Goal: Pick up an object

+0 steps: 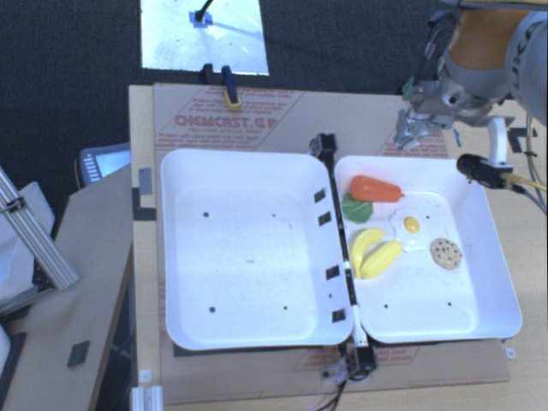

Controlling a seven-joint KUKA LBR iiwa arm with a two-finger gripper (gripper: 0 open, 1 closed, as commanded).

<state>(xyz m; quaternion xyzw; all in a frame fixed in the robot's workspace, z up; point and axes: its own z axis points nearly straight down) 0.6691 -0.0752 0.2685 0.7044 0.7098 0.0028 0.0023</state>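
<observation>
In the right bin lie a red-orange carrot with a green top, a yellow banana, a fried egg and a round brown cookie. They cluster in the bin's far left half. My gripper hangs above the bench just behind the right bin's far rim, to the upper right of the carrot. Nothing shows between its fingers. It is apart from every object.
The left bin sits beside the right one, joined by a black-clipped divider. A cardboard sheet lies under both bins. A shiny metal plate rests at the back left. A black fitting pokes over the right bin's far right rim.
</observation>
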